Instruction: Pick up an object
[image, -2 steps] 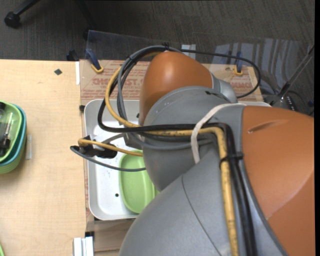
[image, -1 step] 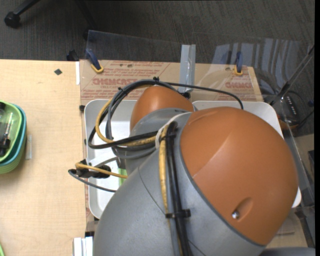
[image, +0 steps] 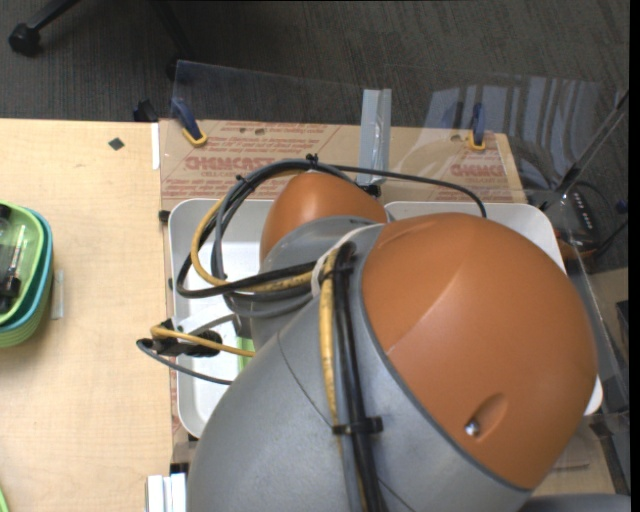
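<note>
the arm (image: 420, 380) looms over both bins, covering most of the left bin (image: 185, 300) and right bin (image: 535, 222). i cannot tell the tool's state, nor where any object lies. risk: the looped cables (image: 215, 275) could snag the bin wall, and an unseen grasp may close on nothing.

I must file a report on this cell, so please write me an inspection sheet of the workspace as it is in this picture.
Surface: light wooden bench; two white bins on brown cardboard, largely covered by the arm.
Job's things: nothing seen; the arm blocks the bin contents.
Clutter: green container at the bench's left edge; small dark bit on the wood.
Grippers: cannot tell; hidden under the arm.
Cables: black and yellow cables loop along the arm and over the left bin.
Surroundings: dark carpet; clear panels behind the bins.
</note>
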